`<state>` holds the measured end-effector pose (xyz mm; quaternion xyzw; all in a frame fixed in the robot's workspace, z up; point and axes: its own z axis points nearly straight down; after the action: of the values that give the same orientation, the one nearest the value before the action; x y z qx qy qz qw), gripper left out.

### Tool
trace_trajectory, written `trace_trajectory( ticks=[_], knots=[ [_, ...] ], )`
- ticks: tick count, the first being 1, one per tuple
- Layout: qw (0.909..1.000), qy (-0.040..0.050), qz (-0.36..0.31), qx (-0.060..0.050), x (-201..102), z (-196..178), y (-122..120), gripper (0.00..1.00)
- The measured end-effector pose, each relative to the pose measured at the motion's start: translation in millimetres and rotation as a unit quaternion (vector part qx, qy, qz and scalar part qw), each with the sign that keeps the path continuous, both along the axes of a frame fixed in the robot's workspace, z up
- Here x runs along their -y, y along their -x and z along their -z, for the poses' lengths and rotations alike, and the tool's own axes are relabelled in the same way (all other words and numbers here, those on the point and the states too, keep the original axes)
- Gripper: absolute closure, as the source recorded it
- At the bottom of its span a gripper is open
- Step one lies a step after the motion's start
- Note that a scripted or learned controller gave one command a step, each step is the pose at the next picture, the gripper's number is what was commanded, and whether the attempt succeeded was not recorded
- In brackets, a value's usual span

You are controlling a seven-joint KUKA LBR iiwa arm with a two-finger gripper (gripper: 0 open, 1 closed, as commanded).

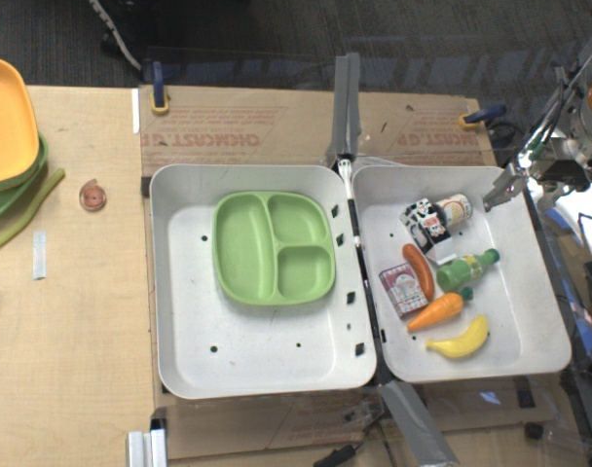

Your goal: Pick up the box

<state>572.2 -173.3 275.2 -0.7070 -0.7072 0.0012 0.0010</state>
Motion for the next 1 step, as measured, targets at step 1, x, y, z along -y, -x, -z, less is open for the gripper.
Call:
trace_trajectory(
  ticks=[1],
  knots=[
    [0.9995, 0.0, 0.033, 0.0, -63.5, 76.0, 41.6, 0.0]
  ],
)
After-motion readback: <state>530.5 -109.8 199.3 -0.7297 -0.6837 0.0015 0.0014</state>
